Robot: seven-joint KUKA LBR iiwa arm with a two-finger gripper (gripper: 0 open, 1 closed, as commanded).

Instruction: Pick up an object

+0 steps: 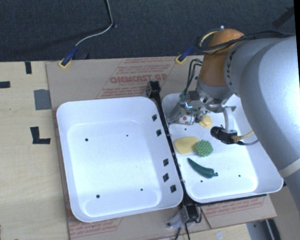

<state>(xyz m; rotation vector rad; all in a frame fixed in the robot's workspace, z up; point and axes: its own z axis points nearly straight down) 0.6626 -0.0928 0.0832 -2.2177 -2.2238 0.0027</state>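
The gripper (190,113) is down in the far end of the right bin (258,183), beside the divider (164,136) between the bins. The pale yellow piece (186,144) lies just nearer than it, touching the green ball (204,148), with the dark green pepper (202,168) nearer again.

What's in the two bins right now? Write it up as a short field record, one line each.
left bin: white, shallow, nothing visible in it
right bin: white, holds the items below
yellow piece: near the divider, touching the green ball
green ball: bumpy, right of the yellow piece
dark green pepper: lies slanted, in front of the ball
arm: grey, reaches in from the right
tool: low over the right bin's far end
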